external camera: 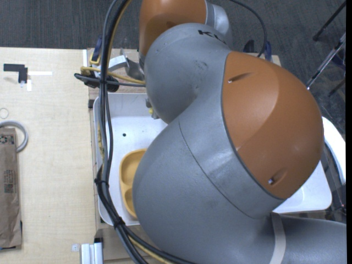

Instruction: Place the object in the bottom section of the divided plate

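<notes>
My grey and orange arm covers most of the camera view and hides the bins' middle. A yellow divided plate peeks out at the arm's left edge, lying in the white bin; only its left rim and part of two sections show. The object named in the task is hidden, and so is the gripper, somewhere under the arm.
Black cables loop down along the bin's left wall. A wooden bench top stretches to the left, with a brown paper bag at its left edge and a small black bracket near the back.
</notes>
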`<state>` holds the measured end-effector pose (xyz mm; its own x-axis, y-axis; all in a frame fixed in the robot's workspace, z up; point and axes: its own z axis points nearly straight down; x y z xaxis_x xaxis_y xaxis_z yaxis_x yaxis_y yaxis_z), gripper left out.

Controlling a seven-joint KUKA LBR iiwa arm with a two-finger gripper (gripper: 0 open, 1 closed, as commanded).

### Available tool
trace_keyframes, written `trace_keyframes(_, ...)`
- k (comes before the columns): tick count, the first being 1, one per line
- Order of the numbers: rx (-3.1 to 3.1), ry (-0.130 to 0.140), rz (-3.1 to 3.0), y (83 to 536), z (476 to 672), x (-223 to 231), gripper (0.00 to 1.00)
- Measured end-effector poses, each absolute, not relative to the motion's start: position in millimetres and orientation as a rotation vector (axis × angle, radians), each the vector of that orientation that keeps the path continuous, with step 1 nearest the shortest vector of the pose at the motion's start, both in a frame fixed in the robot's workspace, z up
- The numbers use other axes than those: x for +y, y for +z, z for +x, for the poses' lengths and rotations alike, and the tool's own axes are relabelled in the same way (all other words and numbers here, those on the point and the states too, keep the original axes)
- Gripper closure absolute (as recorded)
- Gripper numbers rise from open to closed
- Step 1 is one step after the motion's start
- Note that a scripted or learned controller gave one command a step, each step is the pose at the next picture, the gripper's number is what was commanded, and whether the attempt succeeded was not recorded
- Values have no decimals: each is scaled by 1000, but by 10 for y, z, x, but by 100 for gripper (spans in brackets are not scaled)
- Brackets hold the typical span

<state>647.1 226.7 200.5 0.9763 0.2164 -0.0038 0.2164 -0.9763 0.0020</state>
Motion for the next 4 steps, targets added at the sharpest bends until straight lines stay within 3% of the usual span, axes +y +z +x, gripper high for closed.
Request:
trace_keyframes(1,309,-2,3125,2872,6522,2263,100)
trace_keyframes(2,310,-5,3123,3015,5847,2010,100)
trace_keyframes(3,380,-5,3117,3359,6381,2277,100)
trace_keyframes(4,316,-4,3125,3433,6524,2281,100)
